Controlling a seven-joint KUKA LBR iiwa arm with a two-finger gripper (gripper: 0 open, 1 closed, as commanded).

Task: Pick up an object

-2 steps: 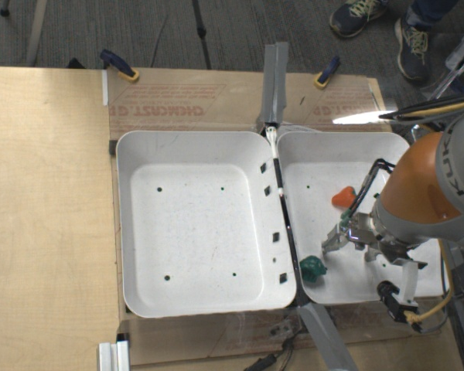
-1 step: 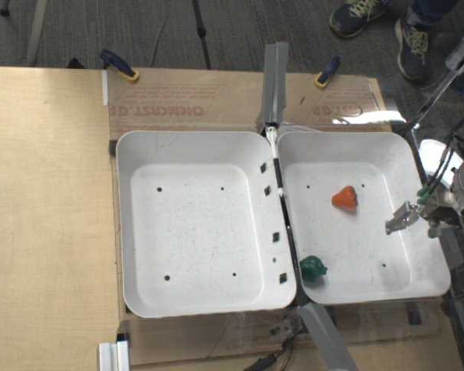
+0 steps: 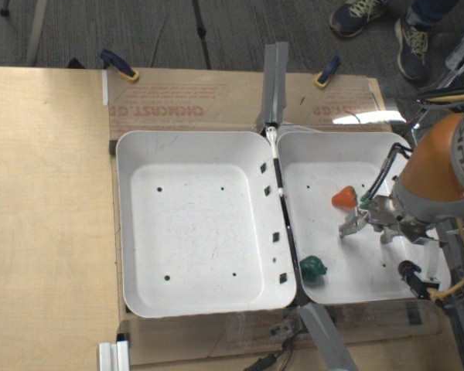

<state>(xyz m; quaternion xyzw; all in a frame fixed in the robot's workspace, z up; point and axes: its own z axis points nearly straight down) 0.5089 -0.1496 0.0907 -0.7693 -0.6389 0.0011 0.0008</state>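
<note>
Your nearest target, the small orange object [image 3: 343, 199], lies in the right bin [image 3: 325, 157]; it looks light, perhaps soft, so pinch across its middle. The gripper [image 3: 354, 224] sits just beside it; you can't tell its opening. A green object [image 3: 312, 267] lies nearer the front.

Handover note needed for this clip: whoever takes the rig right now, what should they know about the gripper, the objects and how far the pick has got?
Gripper: low over the right bin, beside the orange object. I cannot tell whether it is open or shut, and nothing shows in its grip.
Objects: the orange object lies in the middle of the right bin, just up and left of the gripper. The green object lies near that bin's front left corner, apart from the gripper.
Done: arm is in position over the right bin.
Left: grasp one object and lift it; the orange one looks nearest.
</note>
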